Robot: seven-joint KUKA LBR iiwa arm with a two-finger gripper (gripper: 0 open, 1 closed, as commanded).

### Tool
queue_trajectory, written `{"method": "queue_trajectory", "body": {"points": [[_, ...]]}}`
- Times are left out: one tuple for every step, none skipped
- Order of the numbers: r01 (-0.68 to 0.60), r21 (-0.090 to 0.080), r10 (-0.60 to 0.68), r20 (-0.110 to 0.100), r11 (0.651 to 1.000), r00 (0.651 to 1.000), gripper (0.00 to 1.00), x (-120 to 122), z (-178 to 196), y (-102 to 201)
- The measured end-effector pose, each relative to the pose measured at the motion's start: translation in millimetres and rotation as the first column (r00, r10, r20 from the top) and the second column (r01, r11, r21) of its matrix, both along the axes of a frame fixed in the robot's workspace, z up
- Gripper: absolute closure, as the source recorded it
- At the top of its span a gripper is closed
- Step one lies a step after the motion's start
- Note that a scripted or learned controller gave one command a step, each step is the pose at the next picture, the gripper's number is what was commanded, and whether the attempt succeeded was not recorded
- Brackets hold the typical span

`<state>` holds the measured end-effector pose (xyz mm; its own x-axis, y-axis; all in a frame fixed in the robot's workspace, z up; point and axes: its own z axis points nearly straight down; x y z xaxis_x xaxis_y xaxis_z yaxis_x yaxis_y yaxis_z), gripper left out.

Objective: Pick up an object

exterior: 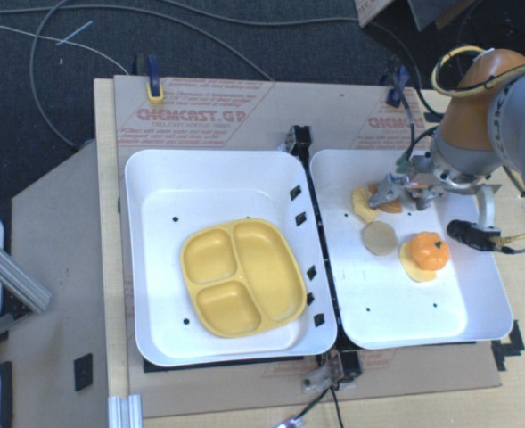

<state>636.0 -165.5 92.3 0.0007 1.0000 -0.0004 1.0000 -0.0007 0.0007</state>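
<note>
Our pincer sits over a yellow piece in the right bin; we cannot tell its state.

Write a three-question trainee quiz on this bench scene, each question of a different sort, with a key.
1. True or false: the yellow divided tray lies in the left bin.
2. Multiple choice: which thing in the right bin lies nearest the end effector? A) the orange round object B) the yellow piece at the bin's upper left C) the tan disc
3. Fill in: the tray has ___ compartments.

Key
1. True. The tray rests in the left bin, toward its lower half.
2. B. The end effector is just above that yellow piece; whether it grips anything cannot be told.
3. Three: two small ones on the left side, one long one on the right.
</note>
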Motion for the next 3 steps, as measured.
{"method": "queue_trajectory", "body": {"points": [[-0.001,-0.001,0.001,0.004,1.000,1.000,1.00,1.4,13.0,0.1],[-0.001,-0.001,0.001,0.005,1.000,1.000,1.00,-1.8,75.3,-3.9],[-0.002,-0.001,0.002,0.006,1.000,1.000,1.00,0.0,129.5,-4.2]]}}
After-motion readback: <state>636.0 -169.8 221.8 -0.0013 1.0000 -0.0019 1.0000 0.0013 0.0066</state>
